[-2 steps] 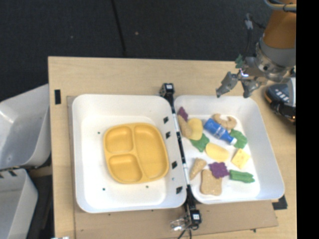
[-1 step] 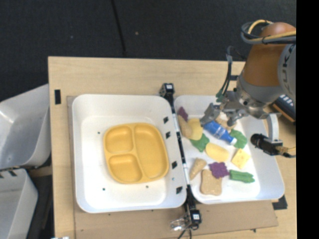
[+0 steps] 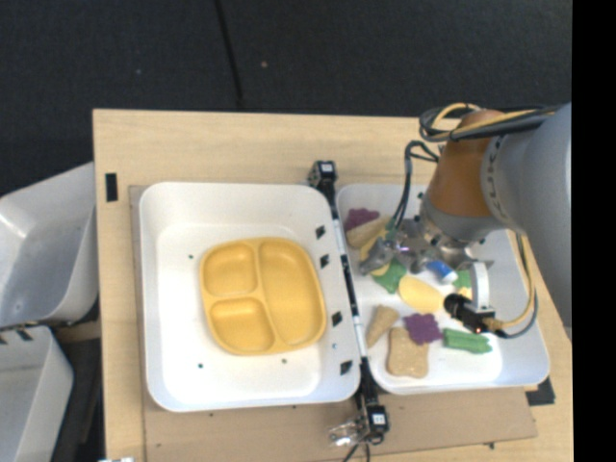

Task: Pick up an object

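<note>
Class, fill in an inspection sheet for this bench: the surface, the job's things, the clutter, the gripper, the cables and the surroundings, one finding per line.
Surface: wooden bench bearing two white bins, left bin and right bin.
Job's things: small objects in the right bin, among them a yellow piece, a purple piece, a green piece and a tan piece.
Clutter: yellow divided tray in the left bin.
Gripper: gripper low over the right bin's pile; whether it holds anything cannot be told.
Cables: black cables along the arm.
Surroundings: dark floor; white containers at left.
</note>
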Tool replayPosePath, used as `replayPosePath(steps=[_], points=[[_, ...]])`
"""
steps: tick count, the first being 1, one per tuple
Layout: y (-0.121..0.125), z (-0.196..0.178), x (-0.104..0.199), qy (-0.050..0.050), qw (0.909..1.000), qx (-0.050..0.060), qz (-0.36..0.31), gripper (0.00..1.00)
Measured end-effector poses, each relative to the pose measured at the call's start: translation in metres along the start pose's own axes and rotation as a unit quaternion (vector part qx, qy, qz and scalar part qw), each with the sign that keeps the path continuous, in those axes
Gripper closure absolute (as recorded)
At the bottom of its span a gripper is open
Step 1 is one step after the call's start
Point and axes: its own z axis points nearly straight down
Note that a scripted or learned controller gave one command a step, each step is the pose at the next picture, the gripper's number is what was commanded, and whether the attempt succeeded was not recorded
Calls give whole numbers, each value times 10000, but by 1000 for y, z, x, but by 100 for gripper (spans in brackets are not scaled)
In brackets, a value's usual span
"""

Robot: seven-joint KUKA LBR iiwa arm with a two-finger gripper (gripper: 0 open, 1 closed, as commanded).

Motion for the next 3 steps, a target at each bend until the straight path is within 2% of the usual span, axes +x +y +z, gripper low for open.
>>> replayPosePath(steps=[1, 2, 3], points=[[-55, -8, 11, 5, 10000, -20, 5, 0], [22, -9, 18, -1, 10000, -66, -23, 0], [20, -19, 16, 2, 10000, -49, -1, 100]])
